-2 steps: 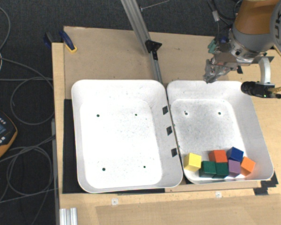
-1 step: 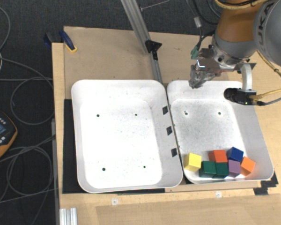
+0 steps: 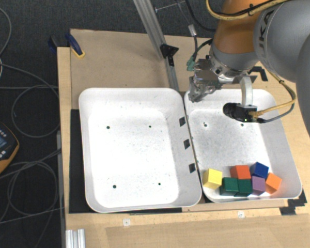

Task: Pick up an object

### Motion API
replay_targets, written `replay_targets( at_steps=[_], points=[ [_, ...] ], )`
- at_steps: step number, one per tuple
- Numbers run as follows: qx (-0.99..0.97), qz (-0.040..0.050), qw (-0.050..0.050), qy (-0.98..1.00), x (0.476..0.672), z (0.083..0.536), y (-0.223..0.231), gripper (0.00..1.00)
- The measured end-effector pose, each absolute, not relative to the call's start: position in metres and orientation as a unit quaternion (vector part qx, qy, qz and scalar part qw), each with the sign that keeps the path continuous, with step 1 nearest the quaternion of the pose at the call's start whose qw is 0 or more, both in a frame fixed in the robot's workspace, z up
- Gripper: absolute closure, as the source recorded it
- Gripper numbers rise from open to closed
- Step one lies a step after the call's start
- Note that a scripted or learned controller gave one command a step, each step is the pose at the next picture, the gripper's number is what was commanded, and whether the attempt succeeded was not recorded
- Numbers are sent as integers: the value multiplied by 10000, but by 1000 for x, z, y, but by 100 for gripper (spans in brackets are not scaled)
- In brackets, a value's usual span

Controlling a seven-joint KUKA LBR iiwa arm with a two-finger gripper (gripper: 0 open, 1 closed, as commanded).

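Camera view, contents listed by size.

Bench (image 3: pixel 119 56): brown board top, carrying both bins, with dark floor and loose cables to its left.

Arm (image 3: pixel 279 19): grey with an orange band, entering from the upper right and hanging over the far edge of the right bin.

Left bin (image 3: pixel 93 138): shallow, white, speckled, with four small dark dots on its floor.

Right bin (image 3: pixel 279 138): shallow, white, touching the left bin along a seam marked by three small black clips. All blocks lie in its near corner.

Metal rail (image 3: pixel 152 25): grey, slanting from the top down to the far end of the seam.

Gripper (image 3: pixel 197 94): metal, at the far-left corner of the right bin, just above the rim. Whether its claw is wide or narrow cannot be told at this angle, and no block is seen in it.

Blocks, clustered and touching, well apart from the gripper: green block (image 3: pixel 236 186), yellow block (image 3: pixel 213 178) at the left end, red block (image 3: pixel 243 172), blue block (image 3: pixel 259 169), purple block (image 3: pixel 259 184), orange block (image 3: pixel 273 182) at the right end.
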State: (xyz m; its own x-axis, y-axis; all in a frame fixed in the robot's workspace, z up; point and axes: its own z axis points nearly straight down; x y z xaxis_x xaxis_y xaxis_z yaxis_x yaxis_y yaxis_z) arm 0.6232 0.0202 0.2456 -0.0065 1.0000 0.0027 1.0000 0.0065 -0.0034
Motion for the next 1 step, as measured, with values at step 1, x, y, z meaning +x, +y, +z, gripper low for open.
replay_targets(
  at_steps=[1],
  points=[
    [-7043, -13, 14, -7099, 614, 253, 81, 100]
  ],
)
